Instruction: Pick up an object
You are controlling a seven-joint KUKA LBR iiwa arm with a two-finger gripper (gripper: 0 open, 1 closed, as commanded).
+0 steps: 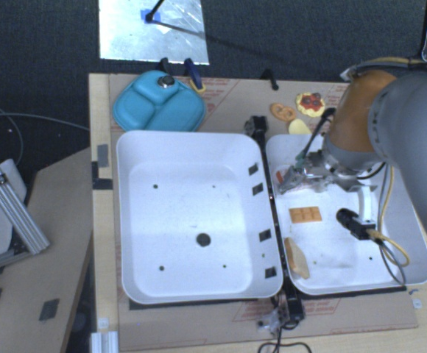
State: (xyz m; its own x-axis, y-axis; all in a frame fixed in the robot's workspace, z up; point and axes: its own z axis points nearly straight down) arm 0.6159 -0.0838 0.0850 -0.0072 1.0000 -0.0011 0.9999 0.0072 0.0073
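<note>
Progress: pick not done as far as I could judge; I saw nothing lifted, and the whole grasp was left to do.
Blue dish (159, 103): moulded plastic, rounded, compartmented, glossy; sat on the bench behind the left bin.
Left bin (136, 160): shallow white plastic, smooth walls; one small dark round spot on its floor.
Bread-like piece (297, 259): tan, elongated, matte; lay at the right bin's front-left corner.
Waffle tile (305, 215): orange-brown, flat, square-gridded; lay mid-floor in the right bin (412, 267), just below the gripper; I judged it the likeliest target.
Gripper (300, 178): metallic, low over the right bin's back-left area; I could not tell how its fingers stood.
Arm (408, 123): grey shell, orange band, smooth.
</note>
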